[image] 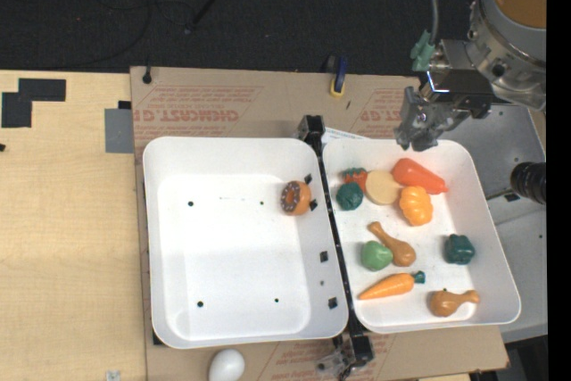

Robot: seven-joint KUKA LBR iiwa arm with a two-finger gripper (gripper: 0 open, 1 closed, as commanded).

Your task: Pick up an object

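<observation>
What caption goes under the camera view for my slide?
Gripper hovers above right bin of toy food; one donut in left bin.

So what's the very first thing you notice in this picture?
The pile of bright toy food in the right bin: an orange carrot, a yellow pepper and a drumstick stand out most. The end effector hangs over that bin's far edge. In the left bin, one small donut sits alone by the divider.
</observation>
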